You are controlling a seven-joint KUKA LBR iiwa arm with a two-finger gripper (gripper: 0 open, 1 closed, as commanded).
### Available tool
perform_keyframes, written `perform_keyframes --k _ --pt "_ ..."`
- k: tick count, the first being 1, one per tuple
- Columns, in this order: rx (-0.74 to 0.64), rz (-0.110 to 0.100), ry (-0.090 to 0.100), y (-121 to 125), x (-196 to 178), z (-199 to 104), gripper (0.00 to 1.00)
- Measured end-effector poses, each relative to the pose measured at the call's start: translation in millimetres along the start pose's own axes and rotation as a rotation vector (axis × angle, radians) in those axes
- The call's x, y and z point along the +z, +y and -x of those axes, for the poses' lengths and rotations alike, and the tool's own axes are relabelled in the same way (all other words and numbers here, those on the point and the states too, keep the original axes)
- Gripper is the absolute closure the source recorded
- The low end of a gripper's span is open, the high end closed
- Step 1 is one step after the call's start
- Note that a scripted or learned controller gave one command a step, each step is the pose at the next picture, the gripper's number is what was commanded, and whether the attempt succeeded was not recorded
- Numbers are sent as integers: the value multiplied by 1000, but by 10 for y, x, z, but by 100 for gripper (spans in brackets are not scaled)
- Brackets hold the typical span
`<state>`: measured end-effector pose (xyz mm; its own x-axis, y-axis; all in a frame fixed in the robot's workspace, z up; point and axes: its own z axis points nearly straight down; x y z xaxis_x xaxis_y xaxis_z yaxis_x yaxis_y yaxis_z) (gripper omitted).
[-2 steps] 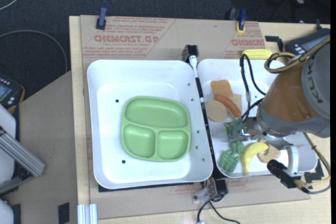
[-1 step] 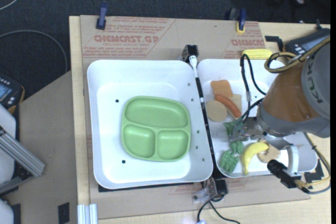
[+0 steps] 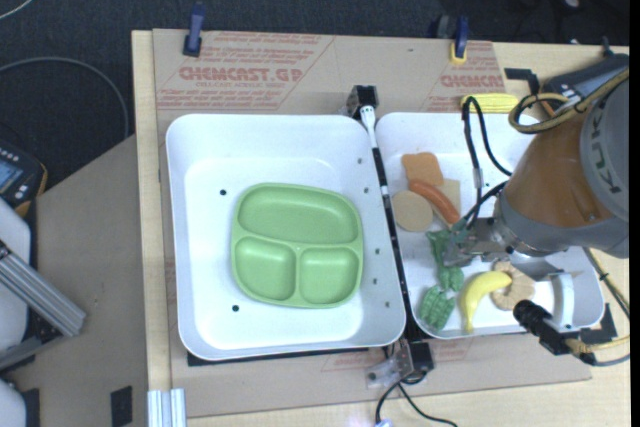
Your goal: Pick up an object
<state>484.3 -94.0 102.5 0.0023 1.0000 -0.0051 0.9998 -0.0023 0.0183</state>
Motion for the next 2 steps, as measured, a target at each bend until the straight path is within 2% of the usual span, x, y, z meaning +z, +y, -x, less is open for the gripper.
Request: perform_keyframes --k 1,2 --pt "0 3 -1 7 -100 -1 100" --pt "0 -3 0 -11 128 34 100"
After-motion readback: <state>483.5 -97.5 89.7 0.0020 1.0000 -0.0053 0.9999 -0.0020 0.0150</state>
